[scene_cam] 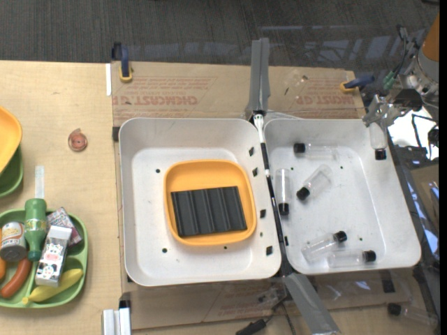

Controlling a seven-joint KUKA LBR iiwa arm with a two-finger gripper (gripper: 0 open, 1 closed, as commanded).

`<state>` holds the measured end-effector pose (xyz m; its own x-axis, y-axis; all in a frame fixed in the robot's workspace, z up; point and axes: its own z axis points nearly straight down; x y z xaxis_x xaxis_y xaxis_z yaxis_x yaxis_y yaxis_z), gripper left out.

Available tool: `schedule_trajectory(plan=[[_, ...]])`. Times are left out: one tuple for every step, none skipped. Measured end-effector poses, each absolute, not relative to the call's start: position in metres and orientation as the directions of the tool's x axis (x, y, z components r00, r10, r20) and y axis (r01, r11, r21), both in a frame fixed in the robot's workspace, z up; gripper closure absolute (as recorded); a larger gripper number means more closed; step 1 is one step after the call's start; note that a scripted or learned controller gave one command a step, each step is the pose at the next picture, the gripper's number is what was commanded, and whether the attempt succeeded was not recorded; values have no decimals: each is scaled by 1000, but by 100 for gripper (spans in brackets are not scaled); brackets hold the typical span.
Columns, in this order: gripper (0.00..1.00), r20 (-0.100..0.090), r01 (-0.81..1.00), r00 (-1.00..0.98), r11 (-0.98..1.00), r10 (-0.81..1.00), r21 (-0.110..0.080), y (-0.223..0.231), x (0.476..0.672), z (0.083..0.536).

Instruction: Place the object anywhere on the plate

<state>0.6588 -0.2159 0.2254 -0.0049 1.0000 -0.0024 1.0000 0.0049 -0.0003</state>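
Note:
An orange plate [209, 176] sits in the left bin [140, 187], and a dark grey ridged block [209, 210] lies flat on it. Several clear vials with black caps lie scattered in the right bin [391, 215]: one near the middle [314, 183], one along the left wall [281, 187], two at the front [325, 243]. My gripper [381, 110] hangs over the right bin's far right corner, well away from the plate. A further vial [379, 142] stands or hangs just below it, black cap down; contact cannot be made out.
On the wooden table to the left stand a green plate [77, 274] of toy food and a stacked orange bowl [8, 145]. A small pink disc [78, 140] lies nearby. A metal divider post [259, 75] rises between the bins at the back.

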Motion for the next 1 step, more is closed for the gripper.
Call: schedule_trajectory(plan=[[100,-3,993,-117,117,993,0,-222,659,260]])
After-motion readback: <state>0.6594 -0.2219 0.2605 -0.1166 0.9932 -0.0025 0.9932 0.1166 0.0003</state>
